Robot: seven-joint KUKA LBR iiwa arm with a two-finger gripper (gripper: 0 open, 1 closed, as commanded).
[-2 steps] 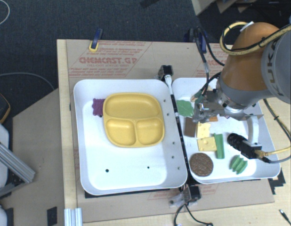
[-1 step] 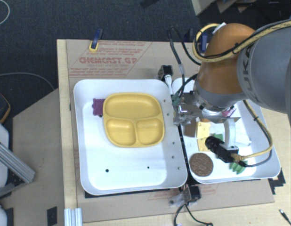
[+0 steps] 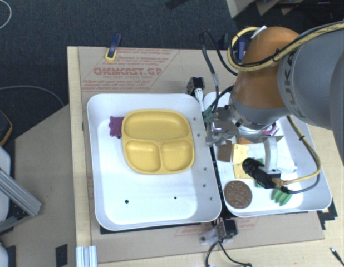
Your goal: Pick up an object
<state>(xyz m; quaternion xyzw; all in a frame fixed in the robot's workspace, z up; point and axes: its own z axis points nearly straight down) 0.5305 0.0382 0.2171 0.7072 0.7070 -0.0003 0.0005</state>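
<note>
Two white bins sit side by side on the desk [image 3: 83, 82]. The left bin [image 3: 105, 204] holds a yellow plate [image 3: 158, 141] with three little rooms in it. The plate lies flat near the top of that bin, at about 12 o'clock from the bin's middle. A small purple thing [image 3: 114, 125] peeks out at the plate's 9 o'clock side, touching its edge. It sits partly under the rim, so it looks hard to reach.

The right bin [image 3: 319, 196] holds the small things to pick from. A round brown disc [image 3: 238, 194] lies flat at about 7 o'clock in that bin. A green thing [image 3: 281, 196] lies at the disc's 3 o'clock side, near the bin's lower edge. A yellow flat piece [image 3: 240, 153] lies at the disc's 12 o'clock side.

The big grey and orange arm [image 3: 272, 71] hangs over the right bin and hides much of it. The tool [image 3: 239, 143] is low over the yellow flat piece. I think it is low because it is trying to grab something there. I cannot tell how it is set, because the arm covers it. I see nothing in its grip.

I think the pick is not done yet. The things look flat and thin, so they may slip away.
</note>
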